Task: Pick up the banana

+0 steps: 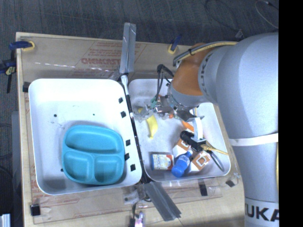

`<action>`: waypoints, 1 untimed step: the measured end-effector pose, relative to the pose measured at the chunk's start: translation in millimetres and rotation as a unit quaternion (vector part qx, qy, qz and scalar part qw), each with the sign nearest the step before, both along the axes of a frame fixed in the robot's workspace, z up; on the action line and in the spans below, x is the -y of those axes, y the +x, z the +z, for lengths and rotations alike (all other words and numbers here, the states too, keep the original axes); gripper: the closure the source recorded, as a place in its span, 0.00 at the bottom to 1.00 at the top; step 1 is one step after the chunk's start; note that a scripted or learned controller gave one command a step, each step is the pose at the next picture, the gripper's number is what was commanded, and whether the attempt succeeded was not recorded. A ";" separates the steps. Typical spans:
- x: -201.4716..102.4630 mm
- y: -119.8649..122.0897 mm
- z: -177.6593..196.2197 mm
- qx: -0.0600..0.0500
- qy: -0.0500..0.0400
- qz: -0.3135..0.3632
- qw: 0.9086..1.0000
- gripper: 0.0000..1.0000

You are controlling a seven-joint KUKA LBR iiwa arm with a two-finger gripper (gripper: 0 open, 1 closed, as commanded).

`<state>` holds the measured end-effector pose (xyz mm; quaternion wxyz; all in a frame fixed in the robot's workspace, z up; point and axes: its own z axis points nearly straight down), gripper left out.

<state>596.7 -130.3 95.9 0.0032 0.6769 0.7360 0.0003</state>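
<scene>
1. Pale board bench (71, 56) with red print along its far part. Dark grey carpet (71, 8) lies all round it. A blue clamp (21, 45) grips the bench's far left corner.
2. Two white bins sit side by side, the left bin (42, 93) and the right bin (217, 122), with their inner walls touching. Black clips (127, 143) run down that seam. A grey metal bar (128, 46) stands at the seam's far end.
3. A blue divided tray (94, 152) with three compartments lies in the near half of the left bin.
4. The banana (151, 126) is small and yellow. It lies in the right bin's far half, near the left wall and roughly parallel to it.
5. The gripper (152, 109) is low over the right bin, just beyond the banana's far end. Whether it is released or clenched I cannot tell from this slant.
6. Three things lie in a row along the right bin's near edge: a small carton (162, 161), a blue bottle (181, 166) touching it, and an orange-and-white box (201, 161). All lie apart from the banana.
7. The grey arm (246, 93), with its orange band (187, 79), covers the right bin's far right corner and much of its right wall.
</scene>
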 end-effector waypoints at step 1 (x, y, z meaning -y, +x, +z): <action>-1.2 -0.5 8.7 -0.002 0.001 0.003 1.000 1.00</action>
